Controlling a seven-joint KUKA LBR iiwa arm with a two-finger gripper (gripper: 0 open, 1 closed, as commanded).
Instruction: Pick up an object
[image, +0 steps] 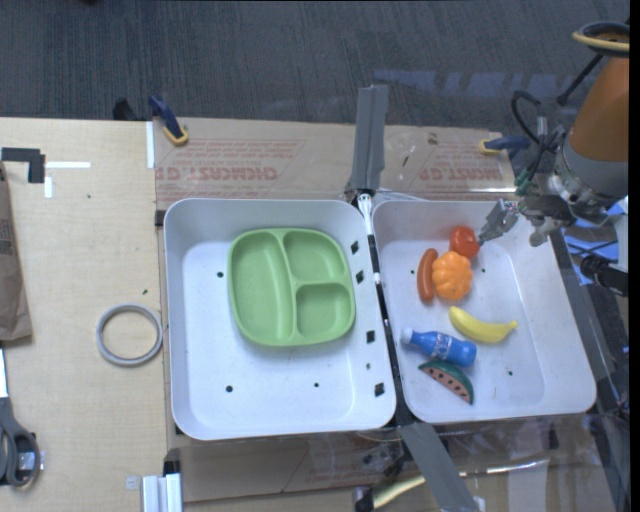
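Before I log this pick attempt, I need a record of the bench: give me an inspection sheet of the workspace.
Surface: two white bins; left bin holds a green tray.
Job's things: right bin holds a tomato, orange, sausage, banana, bottle, watermelon slice.
Clutter: tape ring, scissors, clamps.
Gripper: gripper above right bin's far corner, beside the tomato, holding nothing visible.
Cables: black cables by the arm.
Surroundings: cardboard, wooden bench, grey carpet.
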